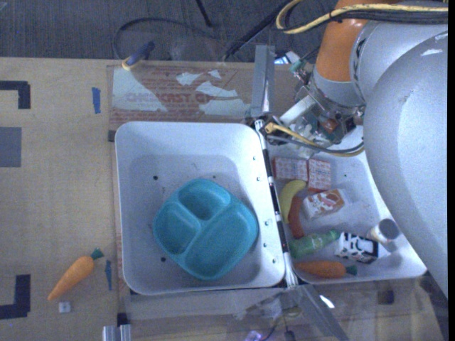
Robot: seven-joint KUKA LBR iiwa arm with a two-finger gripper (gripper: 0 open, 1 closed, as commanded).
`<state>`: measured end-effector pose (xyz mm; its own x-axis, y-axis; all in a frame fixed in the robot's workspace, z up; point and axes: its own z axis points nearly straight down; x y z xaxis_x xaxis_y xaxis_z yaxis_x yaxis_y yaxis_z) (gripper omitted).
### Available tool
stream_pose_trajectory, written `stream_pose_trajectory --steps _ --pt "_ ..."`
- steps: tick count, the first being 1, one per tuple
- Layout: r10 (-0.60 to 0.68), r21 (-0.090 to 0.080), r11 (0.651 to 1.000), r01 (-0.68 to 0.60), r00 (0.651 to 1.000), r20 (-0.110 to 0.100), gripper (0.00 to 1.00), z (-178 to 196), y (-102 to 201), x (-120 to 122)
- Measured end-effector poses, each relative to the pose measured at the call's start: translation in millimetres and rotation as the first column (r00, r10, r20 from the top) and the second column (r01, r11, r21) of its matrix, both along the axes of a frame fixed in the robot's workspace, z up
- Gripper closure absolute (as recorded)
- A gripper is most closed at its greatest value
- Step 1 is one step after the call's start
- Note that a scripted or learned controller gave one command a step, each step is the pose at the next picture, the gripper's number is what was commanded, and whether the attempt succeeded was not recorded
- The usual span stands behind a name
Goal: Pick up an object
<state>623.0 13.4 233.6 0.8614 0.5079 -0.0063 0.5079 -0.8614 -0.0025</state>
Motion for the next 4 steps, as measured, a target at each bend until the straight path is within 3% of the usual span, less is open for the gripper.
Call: stream_pose_trajectory --steps 1,2,3,4 --pt "-0.115 0.001 0.993 0.115 0.993 -0.003 1.00 -52 -86 14" --pt "-0.116 0.002 0.993 0.116 0.993 -0.002 1.00 -11 -141 -47" --pt "-0.157 0.001 0.988 0.157 0.988 0.000 1.00 -30 -160 11" --pt "-0.284 0.000 0.959 0.284 0.959 0.001 1.00 -38 -29 4"
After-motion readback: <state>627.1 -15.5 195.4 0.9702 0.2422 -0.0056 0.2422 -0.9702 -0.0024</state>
